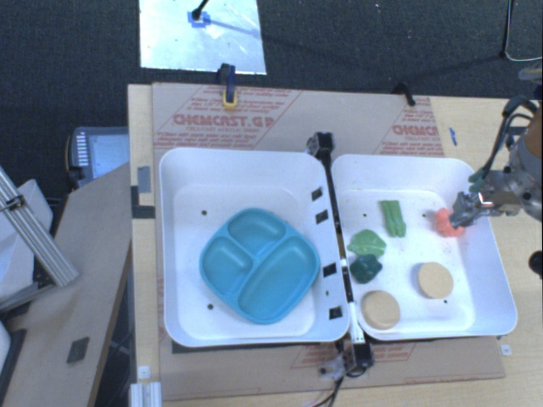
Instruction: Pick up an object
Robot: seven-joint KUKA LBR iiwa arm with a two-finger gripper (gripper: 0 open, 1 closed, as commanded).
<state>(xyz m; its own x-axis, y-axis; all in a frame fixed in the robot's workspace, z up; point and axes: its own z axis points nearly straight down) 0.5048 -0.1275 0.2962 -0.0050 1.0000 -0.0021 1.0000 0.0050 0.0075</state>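
Blue divided plate [258,264] in left bin [182,176]; yellow clamp [229,87] at cardboard edge behind.

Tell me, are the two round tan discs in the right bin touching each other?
Apart. The camera view shows bare white bin floor between the upper disc and the lower disc.
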